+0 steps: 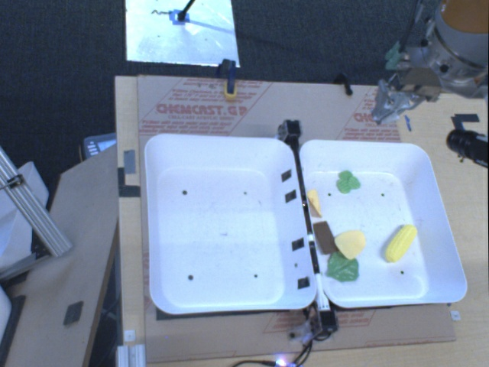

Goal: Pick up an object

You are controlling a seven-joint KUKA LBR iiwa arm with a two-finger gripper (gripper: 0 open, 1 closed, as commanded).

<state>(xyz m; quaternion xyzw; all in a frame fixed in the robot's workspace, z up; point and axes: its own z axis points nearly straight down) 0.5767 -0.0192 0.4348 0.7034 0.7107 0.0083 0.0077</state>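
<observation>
The right bin [428, 174] holds several small items: a yellow corn cob [401, 242] near its right wall, a yellow wedge [351, 244], a brown block [324, 236], a green leafy piece [343, 267] at the front, a smaller green piece [348, 181] toward the back, and a small yellow piece [313, 202] by the left wall. My gripper [387, 110] hangs above the bench behind the right bin's back edge, well clear of every item. Nothing shows between its fingers.
The left bin [221, 220] sits beside the right one, with black clips [290, 197] along the shared divide. A shiny metal sheet [182, 21] lies at the back left. A yellow and blue clamp [229, 79] stands on the board's rear edge.
</observation>
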